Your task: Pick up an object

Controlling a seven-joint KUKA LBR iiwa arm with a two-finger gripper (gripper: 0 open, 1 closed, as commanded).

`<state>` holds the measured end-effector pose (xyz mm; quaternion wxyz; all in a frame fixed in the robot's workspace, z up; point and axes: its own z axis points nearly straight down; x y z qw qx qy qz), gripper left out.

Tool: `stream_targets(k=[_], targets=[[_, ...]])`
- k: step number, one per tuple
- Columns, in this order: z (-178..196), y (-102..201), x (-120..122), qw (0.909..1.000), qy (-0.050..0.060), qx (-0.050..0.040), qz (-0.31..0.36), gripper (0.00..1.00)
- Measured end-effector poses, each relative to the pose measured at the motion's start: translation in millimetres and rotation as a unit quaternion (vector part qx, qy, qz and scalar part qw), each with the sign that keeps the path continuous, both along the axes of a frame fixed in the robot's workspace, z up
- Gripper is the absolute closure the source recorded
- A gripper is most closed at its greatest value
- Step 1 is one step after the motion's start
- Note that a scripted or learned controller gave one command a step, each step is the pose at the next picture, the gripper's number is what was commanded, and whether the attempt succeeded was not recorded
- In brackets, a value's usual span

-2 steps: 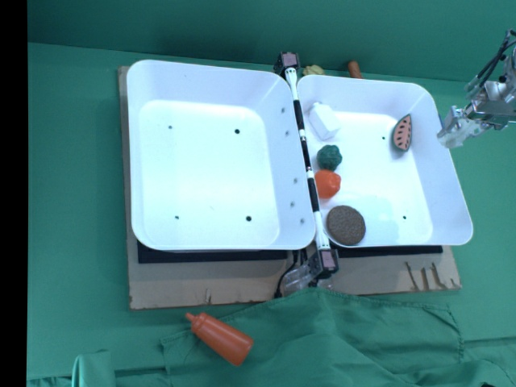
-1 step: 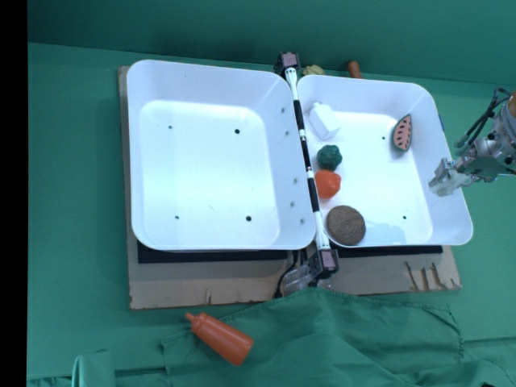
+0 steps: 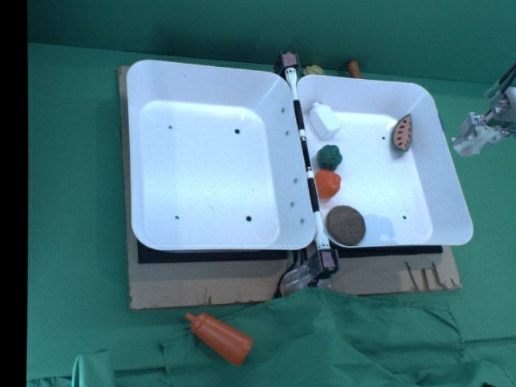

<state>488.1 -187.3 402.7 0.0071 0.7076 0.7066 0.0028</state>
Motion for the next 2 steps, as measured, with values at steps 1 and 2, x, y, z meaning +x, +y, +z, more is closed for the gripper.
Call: stream_targets(k=[1,2], targets=[[-67,80,-2,1.0000,0.008,0.0043,0.003,1.00],[-15,80,9,1.0000,0.002,0.0020,0.000,1.00]])
